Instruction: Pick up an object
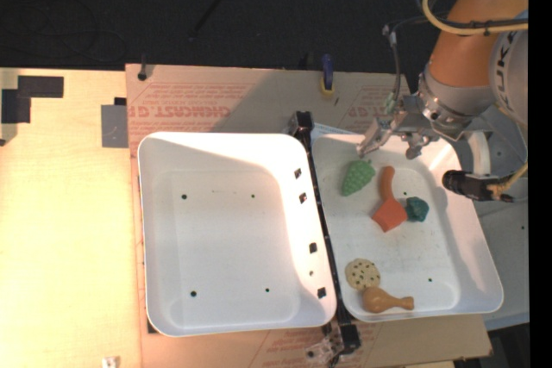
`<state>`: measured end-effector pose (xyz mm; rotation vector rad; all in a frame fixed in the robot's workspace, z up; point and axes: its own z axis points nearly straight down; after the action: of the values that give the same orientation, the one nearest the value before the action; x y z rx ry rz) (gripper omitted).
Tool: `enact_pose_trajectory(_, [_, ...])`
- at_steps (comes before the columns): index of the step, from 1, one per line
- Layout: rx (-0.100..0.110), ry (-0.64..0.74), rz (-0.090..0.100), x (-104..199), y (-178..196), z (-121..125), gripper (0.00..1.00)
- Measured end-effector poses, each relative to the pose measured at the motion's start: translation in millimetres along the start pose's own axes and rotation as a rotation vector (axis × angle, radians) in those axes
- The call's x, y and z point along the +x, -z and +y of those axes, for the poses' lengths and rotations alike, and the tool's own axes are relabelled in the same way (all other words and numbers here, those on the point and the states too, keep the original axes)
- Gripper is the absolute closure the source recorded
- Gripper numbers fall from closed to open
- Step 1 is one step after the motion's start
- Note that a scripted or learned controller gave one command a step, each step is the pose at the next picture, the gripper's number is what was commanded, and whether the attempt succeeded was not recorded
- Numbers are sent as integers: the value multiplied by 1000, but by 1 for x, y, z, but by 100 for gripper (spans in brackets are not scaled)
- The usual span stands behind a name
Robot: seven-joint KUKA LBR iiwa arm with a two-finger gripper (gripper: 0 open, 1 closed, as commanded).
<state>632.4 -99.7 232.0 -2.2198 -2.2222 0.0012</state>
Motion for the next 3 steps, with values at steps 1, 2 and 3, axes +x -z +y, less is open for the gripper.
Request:
enact_pose_trajectory(1, [-7,-1,-1,-23,-122,-47,0])
enact_pose_trajectory(2, [-5,-8,-4,-26,-113,-48,100])
enact_pose_trajectory(3, [-5,-3,-4,-77,-51,-42,100])
